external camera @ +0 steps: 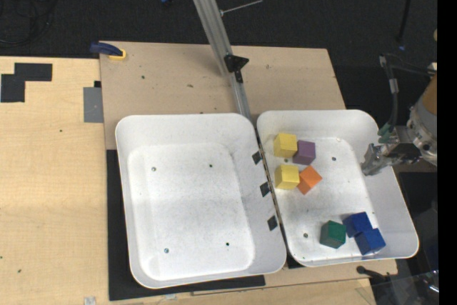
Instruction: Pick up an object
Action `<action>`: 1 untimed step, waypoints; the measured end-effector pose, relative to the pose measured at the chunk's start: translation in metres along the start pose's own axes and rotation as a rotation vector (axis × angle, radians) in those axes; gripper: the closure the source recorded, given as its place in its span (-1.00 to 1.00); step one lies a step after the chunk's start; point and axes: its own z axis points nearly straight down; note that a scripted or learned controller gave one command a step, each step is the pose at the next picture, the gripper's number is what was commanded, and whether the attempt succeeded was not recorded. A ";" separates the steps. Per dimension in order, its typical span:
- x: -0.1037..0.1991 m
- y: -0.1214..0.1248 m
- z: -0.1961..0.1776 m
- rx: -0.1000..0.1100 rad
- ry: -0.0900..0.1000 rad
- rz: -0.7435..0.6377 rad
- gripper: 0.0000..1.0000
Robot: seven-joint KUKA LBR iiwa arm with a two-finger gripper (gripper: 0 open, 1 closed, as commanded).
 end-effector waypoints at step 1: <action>0.046 0.009 -0.001 0.001 0.001 -0.001 1.00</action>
